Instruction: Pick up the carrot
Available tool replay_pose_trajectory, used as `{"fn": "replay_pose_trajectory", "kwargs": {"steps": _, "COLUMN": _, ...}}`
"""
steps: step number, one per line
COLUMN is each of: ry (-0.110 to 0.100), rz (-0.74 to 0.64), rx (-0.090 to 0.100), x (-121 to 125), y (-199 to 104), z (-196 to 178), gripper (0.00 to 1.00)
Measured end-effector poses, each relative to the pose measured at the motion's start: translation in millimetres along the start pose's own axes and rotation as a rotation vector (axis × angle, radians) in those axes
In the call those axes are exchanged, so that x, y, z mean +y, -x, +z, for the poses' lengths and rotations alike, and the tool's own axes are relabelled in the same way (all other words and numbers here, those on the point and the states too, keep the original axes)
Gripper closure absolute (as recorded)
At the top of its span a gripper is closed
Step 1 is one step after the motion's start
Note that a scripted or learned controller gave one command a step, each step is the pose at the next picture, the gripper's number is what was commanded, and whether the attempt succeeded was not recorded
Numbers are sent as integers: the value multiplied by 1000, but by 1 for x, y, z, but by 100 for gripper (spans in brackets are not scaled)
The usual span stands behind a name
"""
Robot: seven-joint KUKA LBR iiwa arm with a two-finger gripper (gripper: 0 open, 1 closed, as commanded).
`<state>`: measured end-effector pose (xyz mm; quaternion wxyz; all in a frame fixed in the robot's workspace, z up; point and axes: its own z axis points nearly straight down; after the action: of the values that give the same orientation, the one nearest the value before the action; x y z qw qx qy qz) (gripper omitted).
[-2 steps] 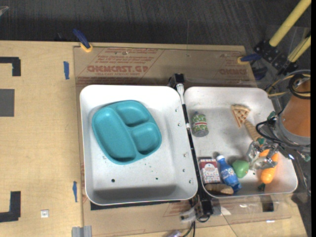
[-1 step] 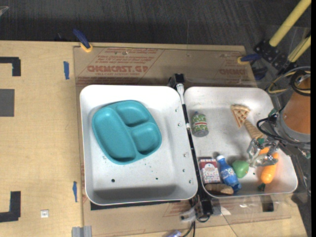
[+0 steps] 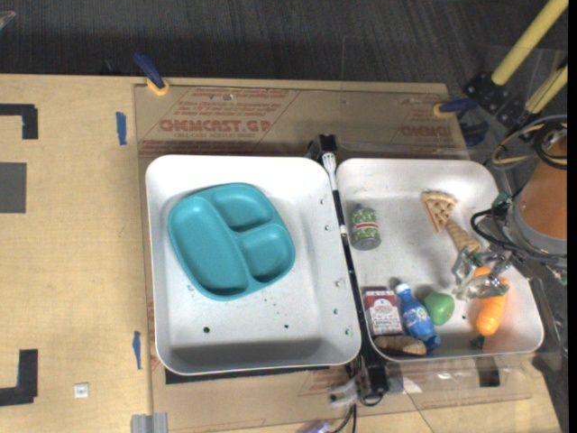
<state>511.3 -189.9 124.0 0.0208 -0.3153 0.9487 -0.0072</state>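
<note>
A: Camera view has the carrot in the right-hand bin, near its front right corner, beside the green fruit. Where is the gripper?

B: Just above the carrot's upper end, touching or nearly so. Its metal tips blur against the orange, so I cannot tell whether the jaws are spread or pressed together.

A: And the carrot's long axis?

B: Roughly front to back, slightly tilted. The carrot lies just toward the bin's front from the tips, so I judge a short shift that way is needed.
</note>
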Motion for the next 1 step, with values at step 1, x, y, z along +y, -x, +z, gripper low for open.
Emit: {"fn": "replay_pose_trajectory", "kwargs": {"steps": 1, "ry": 28, "rz": -398, "rx": 17, "x": 22, "y": 94, "z": -42, "gripper": 100}}
